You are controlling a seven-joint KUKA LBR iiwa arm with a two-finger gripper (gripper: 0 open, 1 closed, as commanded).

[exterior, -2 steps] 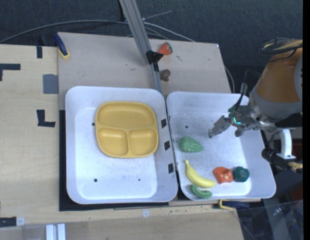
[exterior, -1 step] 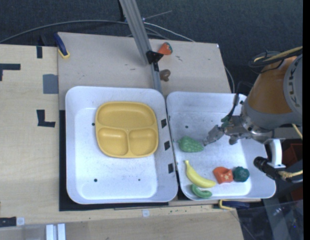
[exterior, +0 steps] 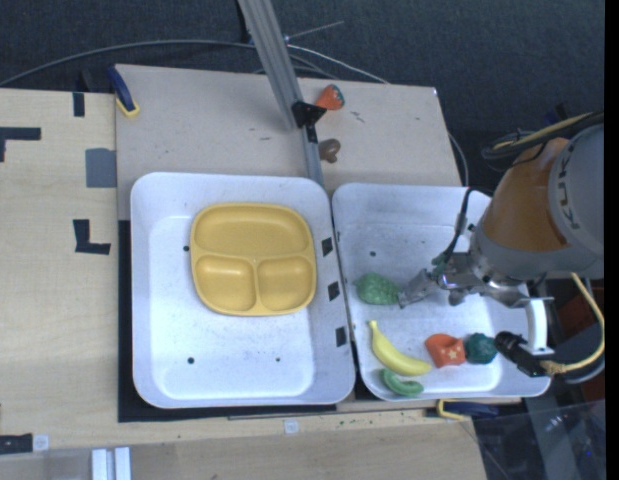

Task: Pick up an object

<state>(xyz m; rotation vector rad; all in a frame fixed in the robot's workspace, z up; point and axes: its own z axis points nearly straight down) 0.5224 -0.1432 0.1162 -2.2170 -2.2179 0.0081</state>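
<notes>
Green pepper (exterior: 402, 384) is seen beside banana (exterior: 397, 353); gripper (exterior: 413, 294) is lowered just beside green lump (exterior: 377, 290); finger state cannot be told.

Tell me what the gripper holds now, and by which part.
Nothing is seen held. The gripper sits just right of the green vegetable in the right bin.
</notes>
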